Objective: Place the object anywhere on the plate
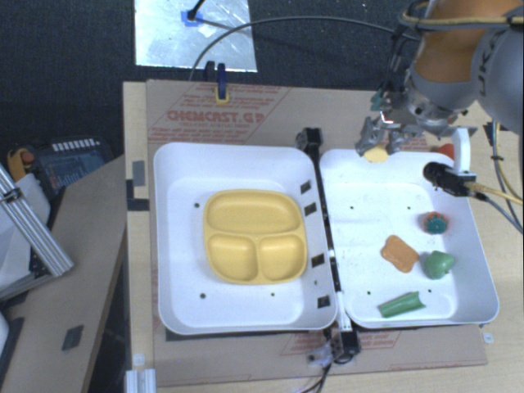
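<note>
A yellow plate (250, 213) with three compartments lies in the middle of the left bin (176, 219). My gripper (381, 147) hangs over the back left corner of the right bin (360, 219), well to the right of the plate. A small pale yellow object (376, 155) sits between the fingertips, and the fingers are shut on it. It hovers at the bin's back rim.
In the right bin lie an orange piece (399, 253), a green rounded object (438, 264), a long green object (401, 304) and a small teal and red ball (435, 223). A black fitting (446, 176) juts in at the right bin's far right edge.
</note>
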Available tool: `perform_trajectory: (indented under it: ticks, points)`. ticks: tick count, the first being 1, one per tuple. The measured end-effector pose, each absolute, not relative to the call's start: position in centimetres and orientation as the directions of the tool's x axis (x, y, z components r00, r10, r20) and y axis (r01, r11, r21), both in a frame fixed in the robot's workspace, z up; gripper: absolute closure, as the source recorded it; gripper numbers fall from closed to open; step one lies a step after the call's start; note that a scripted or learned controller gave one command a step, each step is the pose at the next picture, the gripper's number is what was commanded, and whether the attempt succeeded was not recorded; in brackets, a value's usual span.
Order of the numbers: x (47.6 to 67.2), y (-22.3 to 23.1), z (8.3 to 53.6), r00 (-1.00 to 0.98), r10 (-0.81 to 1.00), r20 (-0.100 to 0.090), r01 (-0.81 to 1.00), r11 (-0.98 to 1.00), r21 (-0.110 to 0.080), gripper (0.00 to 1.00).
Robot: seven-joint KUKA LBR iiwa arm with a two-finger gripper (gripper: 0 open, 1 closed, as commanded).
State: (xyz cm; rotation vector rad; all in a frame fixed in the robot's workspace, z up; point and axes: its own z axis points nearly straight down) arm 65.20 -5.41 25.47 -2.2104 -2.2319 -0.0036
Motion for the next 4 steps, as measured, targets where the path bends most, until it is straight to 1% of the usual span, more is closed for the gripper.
perform_trajectory:
  ticks: [1, 2, 3, 4]
  points:
    - [64.8, -0.2, 25.5, -0.009, 1.0, 0.001, 1.0, 0.009, 0.001, 1.0]
    - [62.4, 5.3, 24.7, -0.01, 1.0, 0.002, 1.0, 0.01, -0.002, 1.0]
    - [60.9, 11.0, 23.1, -0.01, 1.0, 0.003, 1.0, 0.01, -0.001, 1.0]
    - [61.0, 10.6, 23.1, -0.003, 1.0, 0.0, 1.0, 0.003, 0.001, 0.0]
